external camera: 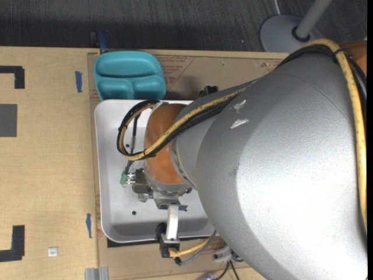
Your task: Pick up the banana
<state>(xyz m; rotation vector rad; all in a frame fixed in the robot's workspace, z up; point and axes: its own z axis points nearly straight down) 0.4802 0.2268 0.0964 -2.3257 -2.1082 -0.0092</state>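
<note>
My arm reaches over the white bin (111, 156) from the right, and its grey body and orange band (160, 144) cover most of the bin's floor. The gripper (152, 194) hangs below the wrist near the bin's middle, pointing down, seen from above with its lower end hidden by the wrist housing. The strip of bin floor that shows along the left side is bare white, and nothing yellow lies on it. Whatever lies under the arm is hidden.
A teal moulded plastic piece (129, 74) sits just beyond the bin's far rim. Brown bench board (46, 156) with black and blue tape marks spreads to the left. A grey lamp base (285, 32) stands on the dark floor at the back.
</note>
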